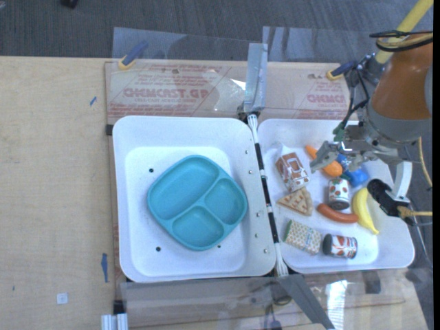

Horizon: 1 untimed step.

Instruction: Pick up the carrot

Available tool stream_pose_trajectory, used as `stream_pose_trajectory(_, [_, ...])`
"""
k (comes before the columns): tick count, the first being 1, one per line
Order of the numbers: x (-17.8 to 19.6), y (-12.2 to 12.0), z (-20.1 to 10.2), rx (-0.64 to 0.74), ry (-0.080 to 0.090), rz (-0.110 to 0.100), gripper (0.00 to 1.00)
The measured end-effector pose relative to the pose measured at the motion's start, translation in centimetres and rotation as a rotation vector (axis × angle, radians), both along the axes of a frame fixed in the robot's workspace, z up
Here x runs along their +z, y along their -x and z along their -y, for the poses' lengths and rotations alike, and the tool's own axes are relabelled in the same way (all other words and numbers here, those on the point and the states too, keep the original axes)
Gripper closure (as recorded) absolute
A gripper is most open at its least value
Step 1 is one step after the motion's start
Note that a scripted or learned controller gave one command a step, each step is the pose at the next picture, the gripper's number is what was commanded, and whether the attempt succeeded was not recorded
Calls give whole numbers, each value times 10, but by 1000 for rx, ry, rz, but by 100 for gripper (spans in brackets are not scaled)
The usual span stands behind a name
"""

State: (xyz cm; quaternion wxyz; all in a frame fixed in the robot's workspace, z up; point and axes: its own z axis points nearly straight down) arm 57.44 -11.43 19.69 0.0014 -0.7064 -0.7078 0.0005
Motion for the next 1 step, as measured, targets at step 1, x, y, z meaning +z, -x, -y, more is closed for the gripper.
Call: stream_pose_trajectory(1, [-53,-39,7,90,2,4,0])
